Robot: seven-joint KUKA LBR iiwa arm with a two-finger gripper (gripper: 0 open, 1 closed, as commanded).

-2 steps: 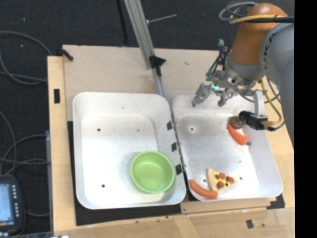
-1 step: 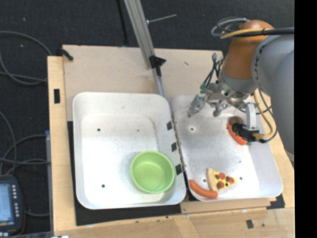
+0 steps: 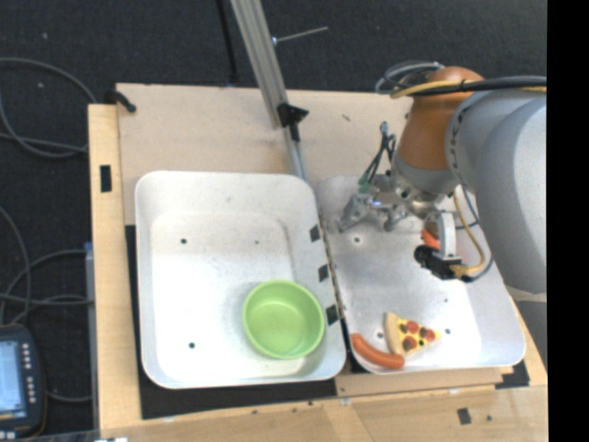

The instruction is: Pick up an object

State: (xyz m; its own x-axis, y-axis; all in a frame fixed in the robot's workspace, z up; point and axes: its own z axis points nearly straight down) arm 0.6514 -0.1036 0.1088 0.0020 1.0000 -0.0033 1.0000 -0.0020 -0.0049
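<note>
- The left bin [image 3: 184,247] carries 1 green bowl [image 3: 283,318] at its near right corner, upright and well apart from the arm.
- The right bin [image 3: 479,325] has 2 small items against its near rim: an orange sausage-shaped toy [image 3: 376,352] and, just beside it to the right, a pizza-slice toy [image 3: 407,333].
- The gripper [image 3: 368,208] hangs low over the far left part of the right bin, with nothing visible between its fingers; whether they are spread or closed cannot be told from here.
- In my judgement this is the approach step, nothing yet picked.
- Next, the arm would need to travel toward the near rim, centre over 1 toy, then descend.
</note>
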